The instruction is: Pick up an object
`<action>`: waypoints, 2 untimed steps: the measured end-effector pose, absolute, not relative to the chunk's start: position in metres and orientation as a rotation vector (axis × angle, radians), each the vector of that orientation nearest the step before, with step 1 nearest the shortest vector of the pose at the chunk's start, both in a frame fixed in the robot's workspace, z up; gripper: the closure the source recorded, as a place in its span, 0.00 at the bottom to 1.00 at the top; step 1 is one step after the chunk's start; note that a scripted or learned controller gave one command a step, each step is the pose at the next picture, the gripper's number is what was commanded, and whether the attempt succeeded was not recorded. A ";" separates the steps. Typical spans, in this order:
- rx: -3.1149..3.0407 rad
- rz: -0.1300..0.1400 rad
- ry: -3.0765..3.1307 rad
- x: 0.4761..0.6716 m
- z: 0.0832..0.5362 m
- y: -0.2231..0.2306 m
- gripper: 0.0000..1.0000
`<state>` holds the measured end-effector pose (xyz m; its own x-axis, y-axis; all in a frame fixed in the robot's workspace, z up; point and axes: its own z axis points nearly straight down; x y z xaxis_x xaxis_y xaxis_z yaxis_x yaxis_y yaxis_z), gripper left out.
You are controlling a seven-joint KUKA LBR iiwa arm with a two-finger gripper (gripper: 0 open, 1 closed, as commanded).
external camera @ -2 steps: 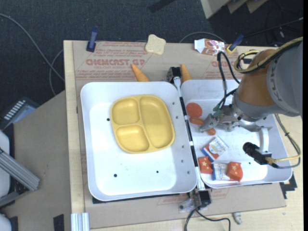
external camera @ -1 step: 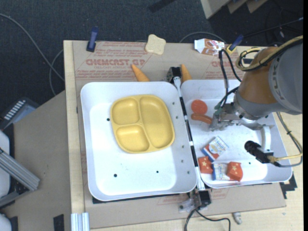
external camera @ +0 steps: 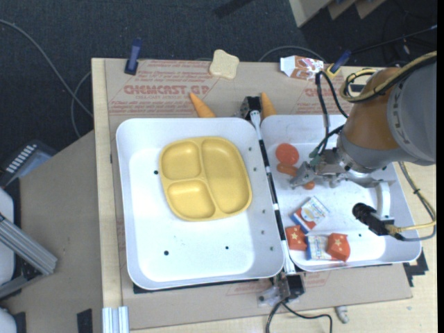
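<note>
My gripper (external camera: pixel 305 176) is low over the upper left of the right bin (external camera: pixel 399 255), with the grey arm and its orange band (external camera: pixel 368 120) coming in from the right. Just to its left lie a round red object (external camera: pixel 286 152) and a smaller orange piece (external camera: pixel 285 167). A bit of orange (external camera: pixel 309 184) shows right at the gripper's tip, and I cannot tell if it is held. Nearer the front lie a small white and blue packet (external camera: pixel 311 211), a red block (external camera: pixel 297 237), another packet (external camera: pixel 317 246) and a red piece (external camera: pixel 338 245).
The left bin (external camera: pixel 139 220) holds a yellow divided plate (external camera: pixel 205 177). Behind the bins on the bench lie a toy bread slice (external camera: pixel 223 63), two orange carrot-like pieces (external camera: pixel 201 106) (external camera: pixel 268 105), a blue clip (external camera: pixel 132 55) and a wrapper (external camera: pixel 302 66). Cables hang by the arm.
</note>
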<state>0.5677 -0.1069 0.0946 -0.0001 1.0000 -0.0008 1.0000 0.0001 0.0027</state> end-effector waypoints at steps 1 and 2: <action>2.220 0.000 2.222 0.635 0.087 -0.106 0.00; 2.219 0.001 2.220 0.667 0.085 -0.130 0.00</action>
<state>0.6668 -0.1301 0.0850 -0.0006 1.0000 -0.0015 1.0000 0.0006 0.0022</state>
